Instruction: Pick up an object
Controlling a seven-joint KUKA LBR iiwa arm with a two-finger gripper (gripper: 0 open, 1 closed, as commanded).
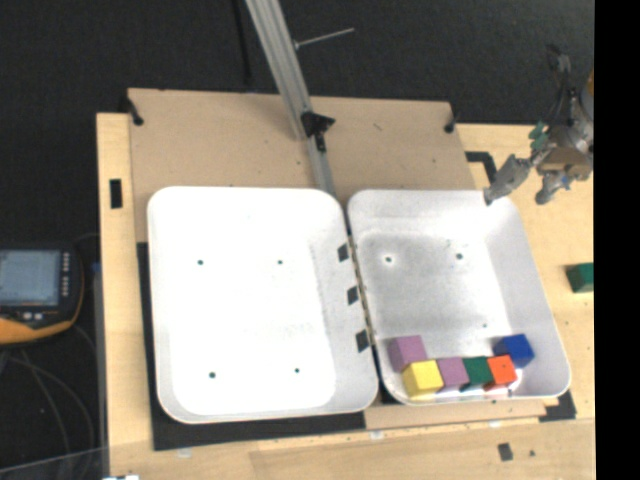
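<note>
Hovering above the far right corner of the right bin, the gripper has its fingers spread and holds nothing, while the small colored blocks sit huddled against the bin's near wall, probably having slid there, well apart from it.

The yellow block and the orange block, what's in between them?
In the camera view, a purple block and a green block sit between the yellow block and the orange block.
</note>
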